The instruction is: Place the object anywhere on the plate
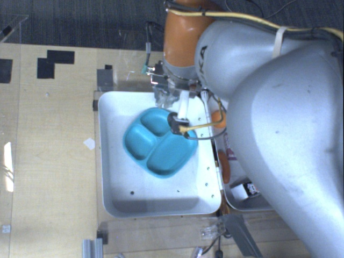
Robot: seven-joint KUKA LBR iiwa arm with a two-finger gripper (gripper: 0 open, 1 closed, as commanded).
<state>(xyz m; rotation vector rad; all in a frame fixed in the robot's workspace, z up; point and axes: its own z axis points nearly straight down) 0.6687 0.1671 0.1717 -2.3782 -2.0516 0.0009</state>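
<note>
A blue plate [159, 142] with three compartments lies in the left white bin [115, 160], towards its far right. My gripper [163, 97] hangs over the bin's far edge, just beyond the plate's far rim, below the orange wrist band. I see nothing held under it. An orange object [217, 117] lies in the right bin, close to the divider and partly hidden by the arm.
The grey arm covers most of the right bin [236, 202]. Along that bin's left side lie a red-brown elongated thing [226, 170] and a black and white object [249, 188]. Bare white floor surrounds the plate at the left and front.
</note>
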